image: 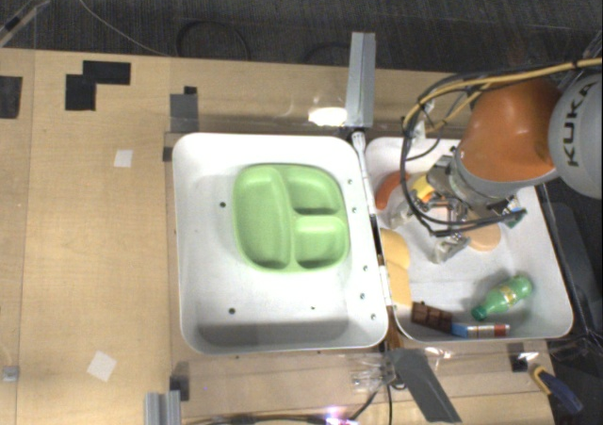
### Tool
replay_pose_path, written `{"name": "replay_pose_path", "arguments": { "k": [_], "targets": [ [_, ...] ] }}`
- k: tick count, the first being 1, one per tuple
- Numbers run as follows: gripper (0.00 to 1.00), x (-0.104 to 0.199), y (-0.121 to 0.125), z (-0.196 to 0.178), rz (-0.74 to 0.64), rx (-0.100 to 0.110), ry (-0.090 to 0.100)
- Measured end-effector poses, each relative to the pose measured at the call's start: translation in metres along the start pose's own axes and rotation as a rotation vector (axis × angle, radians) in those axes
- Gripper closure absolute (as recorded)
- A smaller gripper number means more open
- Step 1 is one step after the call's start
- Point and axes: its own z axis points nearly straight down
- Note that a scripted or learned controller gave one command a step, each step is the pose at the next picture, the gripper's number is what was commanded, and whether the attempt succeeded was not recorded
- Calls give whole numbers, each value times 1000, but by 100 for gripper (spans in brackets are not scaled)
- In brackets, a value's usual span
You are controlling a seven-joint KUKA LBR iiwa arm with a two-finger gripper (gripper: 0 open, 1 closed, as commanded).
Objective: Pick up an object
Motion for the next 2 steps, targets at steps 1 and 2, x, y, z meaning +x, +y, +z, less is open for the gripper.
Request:
{"name": "replay_pose_path", "arguments": {
  "k": [1,2],
  "targets": [
    [0,30,-50,-24,41,1,3],
    [0,91,-27,-1,69,4,0]
  ]
}}
